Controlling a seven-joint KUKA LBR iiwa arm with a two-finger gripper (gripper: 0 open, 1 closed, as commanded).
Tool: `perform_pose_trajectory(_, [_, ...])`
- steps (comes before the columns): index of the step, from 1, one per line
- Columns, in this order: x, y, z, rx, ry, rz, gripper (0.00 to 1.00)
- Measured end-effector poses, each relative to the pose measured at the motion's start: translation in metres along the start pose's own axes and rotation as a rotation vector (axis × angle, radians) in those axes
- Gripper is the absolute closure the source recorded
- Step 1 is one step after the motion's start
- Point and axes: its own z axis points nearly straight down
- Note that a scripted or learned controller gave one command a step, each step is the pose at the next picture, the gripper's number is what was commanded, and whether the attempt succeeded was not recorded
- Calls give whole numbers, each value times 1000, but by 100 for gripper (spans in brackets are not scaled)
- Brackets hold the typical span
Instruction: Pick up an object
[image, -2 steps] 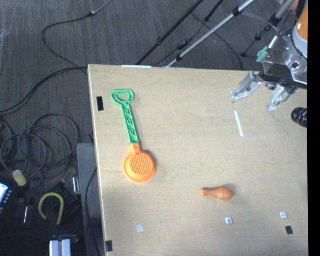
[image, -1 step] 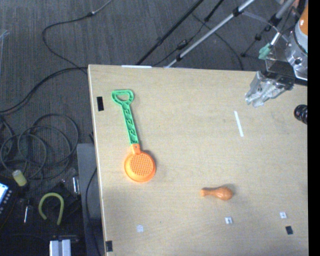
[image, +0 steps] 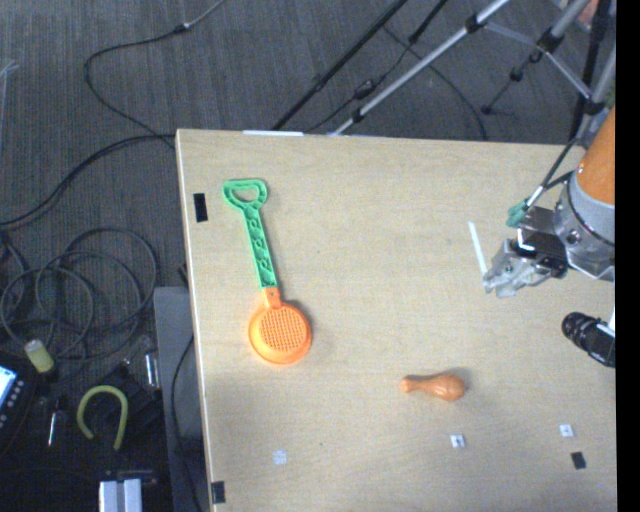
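The end effector (image: 508, 280) hangs over the counter (image: 400, 200), its grip state impossible to tell. A drumstick (image: 436, 386) lies below and to its left, a strainer (image: 266, 285) far left. Best approach, arguably: descend squarely over the drumstick's thick end.

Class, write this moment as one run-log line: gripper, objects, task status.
gripper: right side of bench, above surface | green-handled orange sieve: left | orange gourd-shaped toy: lower centre, lying flat | pick: not yet done

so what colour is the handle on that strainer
Green, with an orange mesh head; the strainer shows clearly in the camera view.
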Motion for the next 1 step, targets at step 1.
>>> perform_pose_trajectory(1, [-64, 21, -48, -3, -1, 63, 100])
